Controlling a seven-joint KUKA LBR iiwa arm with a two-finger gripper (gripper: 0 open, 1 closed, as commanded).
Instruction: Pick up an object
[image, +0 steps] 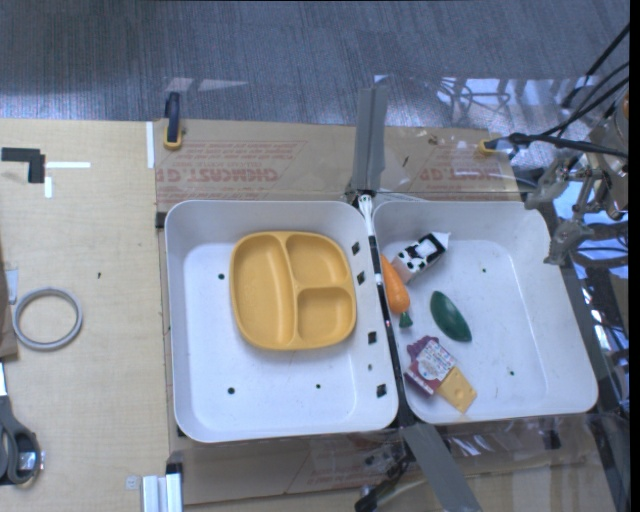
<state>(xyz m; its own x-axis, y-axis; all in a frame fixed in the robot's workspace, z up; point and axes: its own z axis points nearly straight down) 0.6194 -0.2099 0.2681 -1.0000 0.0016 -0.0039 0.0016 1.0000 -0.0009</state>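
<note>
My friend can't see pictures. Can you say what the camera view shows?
Two white bins sit side by side. The left bin holds a yellow divided plate; the right bin holds a toy cow, carrot, green leaf and cheese wedge.

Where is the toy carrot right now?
The toy carrot lies in the right bin, against its left wall, just below the black-and-white cow toy.

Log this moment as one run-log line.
left bin: yellow divided plate | right bin: cow toy, carrot, green leaf, red packet, cheese wedge | nothing lifted
</note>
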